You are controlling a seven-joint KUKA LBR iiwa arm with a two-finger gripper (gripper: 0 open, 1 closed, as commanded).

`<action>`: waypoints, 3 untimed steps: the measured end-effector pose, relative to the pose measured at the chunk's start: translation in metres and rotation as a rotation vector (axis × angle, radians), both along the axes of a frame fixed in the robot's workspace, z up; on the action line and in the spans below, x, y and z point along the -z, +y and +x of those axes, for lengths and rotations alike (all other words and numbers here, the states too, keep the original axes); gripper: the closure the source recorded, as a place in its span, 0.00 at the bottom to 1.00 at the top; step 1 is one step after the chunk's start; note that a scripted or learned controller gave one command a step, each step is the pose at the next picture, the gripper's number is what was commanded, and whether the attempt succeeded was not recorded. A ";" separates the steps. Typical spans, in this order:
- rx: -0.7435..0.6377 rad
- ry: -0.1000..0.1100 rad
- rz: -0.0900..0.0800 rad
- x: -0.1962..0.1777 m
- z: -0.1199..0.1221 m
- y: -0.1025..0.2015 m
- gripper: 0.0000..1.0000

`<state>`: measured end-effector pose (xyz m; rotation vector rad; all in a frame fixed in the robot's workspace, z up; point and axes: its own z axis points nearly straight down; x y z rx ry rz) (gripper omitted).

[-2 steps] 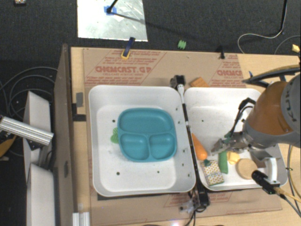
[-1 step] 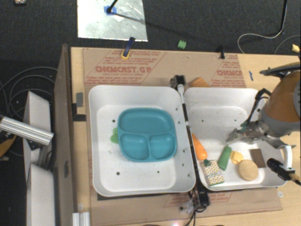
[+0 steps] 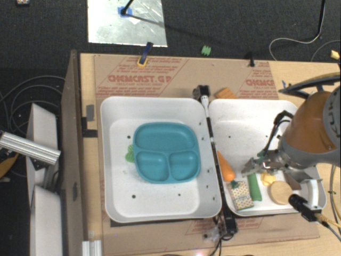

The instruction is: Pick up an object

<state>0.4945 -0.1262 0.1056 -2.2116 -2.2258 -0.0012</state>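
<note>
Several small items crowd your right bin's near corner, the green stick beside the carrot and patterned packet, so your pincer hangs just above them, fingers spread, nothing pinched.

The arm is cut off by the right edge of the frame; a green item is half hidden under the blue tray.

One fixed camera hangs above the bench and looks down at a slant, far enough back to take in the left bin, the right bin and surrounding dark floor.
</note>
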 end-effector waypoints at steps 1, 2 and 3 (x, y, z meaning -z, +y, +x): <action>0.009 -0.002 -0.003 0.022 -0.009 -0.042 0.00; 0.004 -0.006 -0.002 0.010 -0.006 -0.040 1.00; -0.003 -0.013 -0.004 -0.063 0.037 -0.003 1.00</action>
